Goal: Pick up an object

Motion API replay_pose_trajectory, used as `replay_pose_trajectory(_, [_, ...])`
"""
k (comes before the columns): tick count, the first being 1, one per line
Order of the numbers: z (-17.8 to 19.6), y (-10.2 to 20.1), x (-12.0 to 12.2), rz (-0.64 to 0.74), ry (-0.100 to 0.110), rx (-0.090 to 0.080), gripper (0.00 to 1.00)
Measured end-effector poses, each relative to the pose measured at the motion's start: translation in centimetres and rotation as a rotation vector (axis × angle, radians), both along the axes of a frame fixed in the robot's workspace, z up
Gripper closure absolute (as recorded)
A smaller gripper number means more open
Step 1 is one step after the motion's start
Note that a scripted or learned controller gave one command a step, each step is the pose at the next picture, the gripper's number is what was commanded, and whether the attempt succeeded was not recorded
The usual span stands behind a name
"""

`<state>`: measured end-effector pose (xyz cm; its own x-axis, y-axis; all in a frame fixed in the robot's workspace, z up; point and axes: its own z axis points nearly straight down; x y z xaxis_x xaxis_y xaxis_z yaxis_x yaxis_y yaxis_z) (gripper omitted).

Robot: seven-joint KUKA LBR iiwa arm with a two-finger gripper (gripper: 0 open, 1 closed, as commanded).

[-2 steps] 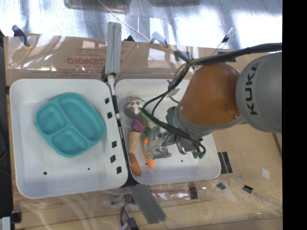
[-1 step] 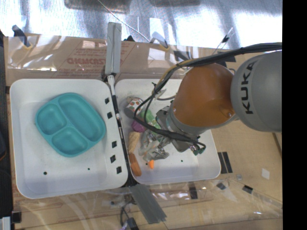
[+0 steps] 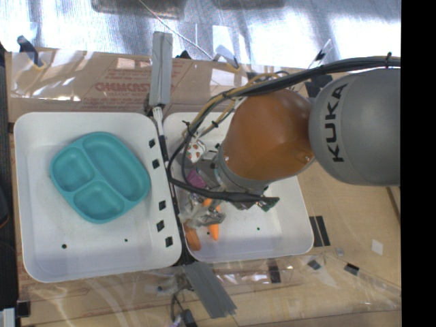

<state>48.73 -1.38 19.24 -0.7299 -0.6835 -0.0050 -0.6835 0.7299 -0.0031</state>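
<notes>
The arm's orange wrist band (image 3: 266, 138) hangs over the right bin (image 3: 293, 223) and covers most of it. My gripper (image 3: 203, 213) reaches down at the bin's left side, among small objects. Orange carrot-like pieces (image 3: 193, 238) lie near the bin's front left corner, with another orange piece (image 3: 214, 231) beside them. A pink object (image 3: 195, 178) and a white patterned item (image 3: 194, 148) lie just left of the wrist. Much of the bin's contents is hidden under the arm.
The left bin (image 3: 34, 203) holds a teal divided plate (image 3: 100, 176). A black-marked divider (image 3: 163, 182) separates the two bins. Cables (image 3: 225, 97) run from the wrist to the right. Cardboard (image 3: 102, 80) lies behind the bins.
</notes>
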Motion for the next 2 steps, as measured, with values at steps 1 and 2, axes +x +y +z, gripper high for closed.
replay_pose_trajectory(1, [0.0,0.9,0.4,0.205,0.001,-0.002,1.00])
replay_pose_trajectory(2, [-0.1,-0.7,-1.0,0.500,0.006,-0.003,1.00])
